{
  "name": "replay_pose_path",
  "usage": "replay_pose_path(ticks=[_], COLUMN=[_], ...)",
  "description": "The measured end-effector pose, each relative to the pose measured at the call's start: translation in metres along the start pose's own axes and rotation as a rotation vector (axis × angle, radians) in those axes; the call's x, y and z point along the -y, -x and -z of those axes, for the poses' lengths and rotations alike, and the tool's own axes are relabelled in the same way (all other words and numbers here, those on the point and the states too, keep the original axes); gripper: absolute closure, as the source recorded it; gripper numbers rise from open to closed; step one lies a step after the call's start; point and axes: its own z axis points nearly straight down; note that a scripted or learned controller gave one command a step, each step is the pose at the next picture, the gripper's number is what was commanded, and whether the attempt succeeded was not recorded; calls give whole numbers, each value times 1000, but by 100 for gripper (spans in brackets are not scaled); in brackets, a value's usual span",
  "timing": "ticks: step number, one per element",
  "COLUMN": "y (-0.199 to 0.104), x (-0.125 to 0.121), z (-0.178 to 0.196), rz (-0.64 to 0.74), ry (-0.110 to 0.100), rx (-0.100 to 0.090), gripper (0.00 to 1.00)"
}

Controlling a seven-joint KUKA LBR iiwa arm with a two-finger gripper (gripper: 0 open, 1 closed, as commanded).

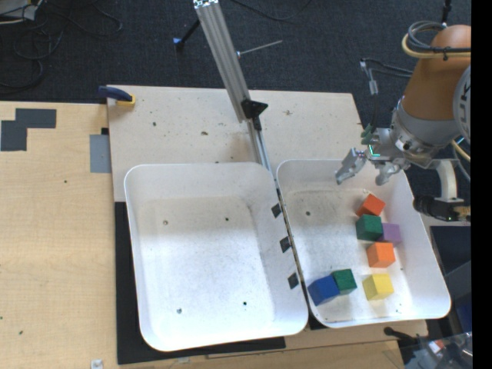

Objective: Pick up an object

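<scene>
**Mia:** Trouble could come from how tight those blocks sit, right?

**Ben:** Yes. Start on the left. The left bin has just a few dark specks on its floor. The right bin has all the blocks, and they bunch up on its far right side. The blue block touches the green block. Near them is the yellow block.

**Mia:** And higher up?

**Ben:** An orange block, a dark green block, a purple block and one more orange block crowd together. I think a finger could land on top of one, or push two at once, and then nothing gets lifted.

**Mia:** Where is the hand?

**Ben:** The gripper hangs over the top edge of the right bin, above the blocks. Its fingers are spread apart and hold nothing. It looks like it is not low enough to grab yet. If it comes down too close to the bin wall, it might bump the wall.

**Mia:** What is under it all?

**Ben:** A pale speckled board sits under both bins. A wooden table is on the left. A silver pole leans up between the bins. Behind is dark carpet with cables on it.
</scene>
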Motion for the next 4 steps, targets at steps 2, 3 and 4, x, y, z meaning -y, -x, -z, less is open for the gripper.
replay_pose_path(ticks=[2,3,4], y=[-6,-2,-3], x=[-6,1,1], z=[-44,-106,-139], rz=[2,-2,-4], ry=[1,-2,6], rx=[0,0,3], gripper=[0,0,0])
